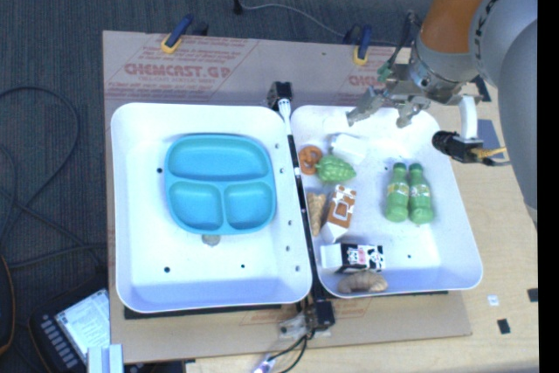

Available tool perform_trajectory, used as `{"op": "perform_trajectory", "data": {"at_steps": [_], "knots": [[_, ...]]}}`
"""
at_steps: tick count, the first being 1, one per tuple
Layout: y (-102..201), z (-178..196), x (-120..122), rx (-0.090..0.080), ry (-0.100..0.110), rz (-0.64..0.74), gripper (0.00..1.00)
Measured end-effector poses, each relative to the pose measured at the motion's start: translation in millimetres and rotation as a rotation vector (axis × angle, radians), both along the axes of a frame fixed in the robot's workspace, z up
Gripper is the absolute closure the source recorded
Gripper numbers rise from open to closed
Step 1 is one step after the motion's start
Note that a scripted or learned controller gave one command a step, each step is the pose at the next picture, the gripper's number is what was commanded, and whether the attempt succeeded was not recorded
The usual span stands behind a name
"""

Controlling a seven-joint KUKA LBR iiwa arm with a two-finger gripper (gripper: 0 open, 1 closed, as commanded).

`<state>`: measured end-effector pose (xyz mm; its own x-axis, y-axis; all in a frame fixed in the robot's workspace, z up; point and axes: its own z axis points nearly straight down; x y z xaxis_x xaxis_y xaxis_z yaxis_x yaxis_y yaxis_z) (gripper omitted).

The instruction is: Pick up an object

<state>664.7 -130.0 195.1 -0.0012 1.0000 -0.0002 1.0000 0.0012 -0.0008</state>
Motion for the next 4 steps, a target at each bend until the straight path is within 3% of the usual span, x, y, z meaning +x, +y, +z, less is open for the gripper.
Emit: {"op": "perform_trajectory", "data": {"at_steps": [1,2,3,4], "knots": [[17,-87,-67,0.0,0.0,-0.002,0.0],[17,-78,-68,0.0,0.001,-0.002,1.0],[17,-78,-68,0.0,0.001,-0.002,0.0],[16,-68,-68,0.0,0.001,-0.002,1.0]]}}
